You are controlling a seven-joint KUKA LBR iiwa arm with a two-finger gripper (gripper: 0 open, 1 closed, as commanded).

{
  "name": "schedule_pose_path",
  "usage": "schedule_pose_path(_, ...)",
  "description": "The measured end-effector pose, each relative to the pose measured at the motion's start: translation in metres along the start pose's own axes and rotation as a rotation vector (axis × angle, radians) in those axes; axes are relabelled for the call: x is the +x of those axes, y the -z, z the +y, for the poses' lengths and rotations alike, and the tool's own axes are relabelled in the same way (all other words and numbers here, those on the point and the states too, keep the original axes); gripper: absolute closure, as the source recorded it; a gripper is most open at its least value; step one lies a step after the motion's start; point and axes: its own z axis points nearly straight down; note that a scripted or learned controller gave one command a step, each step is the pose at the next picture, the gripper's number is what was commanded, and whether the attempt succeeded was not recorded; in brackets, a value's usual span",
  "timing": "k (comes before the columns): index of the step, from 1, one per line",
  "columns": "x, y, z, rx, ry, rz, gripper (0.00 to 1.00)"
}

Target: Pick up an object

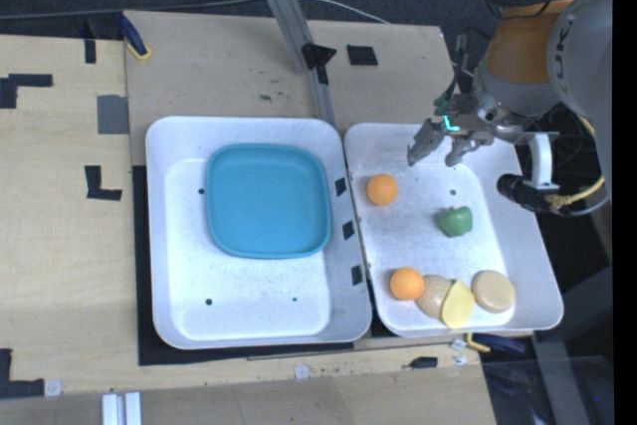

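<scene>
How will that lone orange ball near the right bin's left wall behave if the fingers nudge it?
The orange ball looks round and smooth, so it will probably roll at a touch. It sits alone on the flat floor of the right bin, so likely nothing stops it. The gripper hovers nearby, fingers apart.

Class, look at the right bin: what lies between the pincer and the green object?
Nothing: in the camera view, just bare white bin floor separates the pincer from the green object.
</scene>
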Motion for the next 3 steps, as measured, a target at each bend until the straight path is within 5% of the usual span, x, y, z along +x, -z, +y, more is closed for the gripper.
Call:
schedule_pose_path(1,0.0,0.0,0.0,0.0,0.0,0.0,0.0)
schedule_pose_path(2,-0.001,-0.063,0.001,0.006,0.0,0.0,0.0)
schedule_pose_path(3,-0.001,-0.087,0.002,-0.002,0.0,-0.001,0.0)
